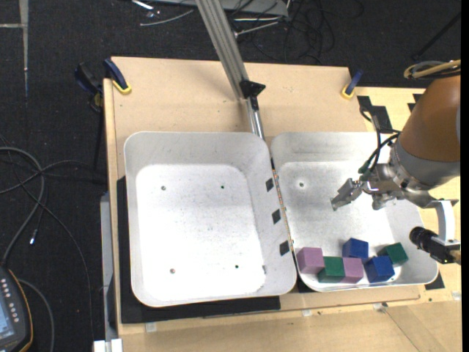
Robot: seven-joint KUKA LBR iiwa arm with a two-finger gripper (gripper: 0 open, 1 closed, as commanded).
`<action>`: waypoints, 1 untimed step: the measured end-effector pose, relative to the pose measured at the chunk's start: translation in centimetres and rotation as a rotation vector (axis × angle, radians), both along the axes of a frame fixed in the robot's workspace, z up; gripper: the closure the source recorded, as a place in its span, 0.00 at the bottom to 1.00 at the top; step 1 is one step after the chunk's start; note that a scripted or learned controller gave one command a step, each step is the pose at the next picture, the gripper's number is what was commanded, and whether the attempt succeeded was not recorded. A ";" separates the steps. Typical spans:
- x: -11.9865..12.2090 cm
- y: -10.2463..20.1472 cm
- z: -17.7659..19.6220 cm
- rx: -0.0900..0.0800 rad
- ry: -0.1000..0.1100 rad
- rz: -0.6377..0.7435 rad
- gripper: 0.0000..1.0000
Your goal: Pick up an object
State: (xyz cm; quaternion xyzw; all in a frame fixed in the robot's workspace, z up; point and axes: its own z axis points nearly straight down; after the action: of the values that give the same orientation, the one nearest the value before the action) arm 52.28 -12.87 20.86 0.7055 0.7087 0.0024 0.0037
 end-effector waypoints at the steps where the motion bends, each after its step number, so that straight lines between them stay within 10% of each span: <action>1: -2.7 1.2 -9.9 0.003 0.014 -0.005 0.00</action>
State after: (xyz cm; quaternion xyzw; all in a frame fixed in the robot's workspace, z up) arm 49.61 -11.68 10.99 0.7074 0.7068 -0.0014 -0.0022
